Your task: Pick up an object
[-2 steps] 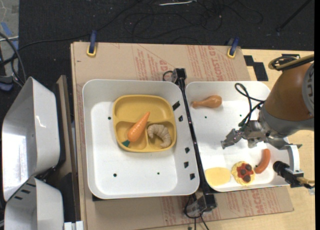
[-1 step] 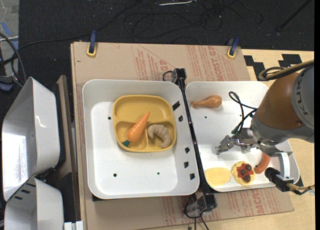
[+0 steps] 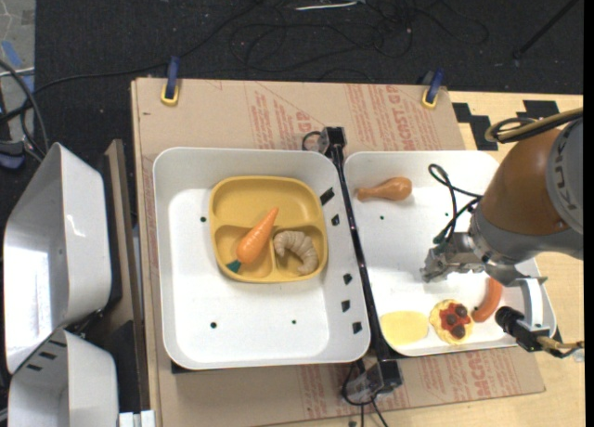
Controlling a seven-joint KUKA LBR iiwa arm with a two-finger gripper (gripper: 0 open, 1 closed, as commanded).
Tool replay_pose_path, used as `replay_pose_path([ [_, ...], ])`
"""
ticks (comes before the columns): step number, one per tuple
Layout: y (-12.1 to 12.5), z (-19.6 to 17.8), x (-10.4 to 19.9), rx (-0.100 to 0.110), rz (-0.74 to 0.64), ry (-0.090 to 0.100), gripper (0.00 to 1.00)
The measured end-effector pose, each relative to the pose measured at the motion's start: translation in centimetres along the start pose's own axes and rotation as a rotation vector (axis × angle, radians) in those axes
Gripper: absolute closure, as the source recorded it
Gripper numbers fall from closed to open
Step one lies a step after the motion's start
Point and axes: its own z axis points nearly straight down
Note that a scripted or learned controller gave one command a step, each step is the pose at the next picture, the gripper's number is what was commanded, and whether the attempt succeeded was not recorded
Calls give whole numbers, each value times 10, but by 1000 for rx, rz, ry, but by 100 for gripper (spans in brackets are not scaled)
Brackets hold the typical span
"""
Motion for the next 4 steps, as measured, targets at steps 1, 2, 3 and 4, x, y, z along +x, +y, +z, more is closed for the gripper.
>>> replay_pose_path([
  [1,8,-60,-4,-5,-6,-2,100],
  [2,12,-120,-12,-6,-6,-3,100],
  [3,14,-161,-12,-6,-7,-3,100],
  [4,25,-163,44,-2,-13,0,100],
])
